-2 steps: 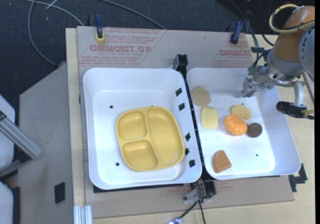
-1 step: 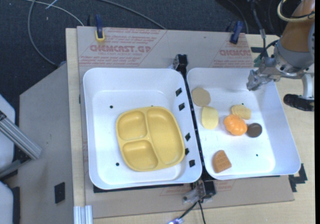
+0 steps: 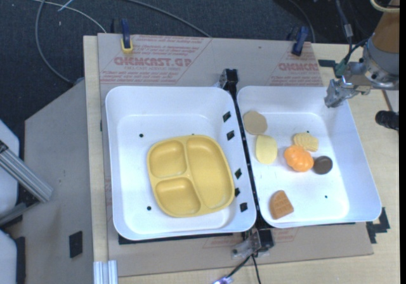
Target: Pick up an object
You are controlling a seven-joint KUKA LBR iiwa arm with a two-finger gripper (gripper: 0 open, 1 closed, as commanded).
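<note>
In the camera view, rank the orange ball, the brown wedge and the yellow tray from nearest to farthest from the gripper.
From the gripper, at the right bin's top right corner:
1. Orange ball, middle of the right bin.
2. Brown wedge, right bin, near its bottom edge.
3. Yellow tray, in the left bin.

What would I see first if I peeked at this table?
First you would spot the big yellow plate with three sections, lying in the middle of the left white bin. Next comes a little cluster of toy foods in the right white bin, and the bright orange ball in it stands out most. The robot's gripper hangs over that bin's far right corner.
</note>
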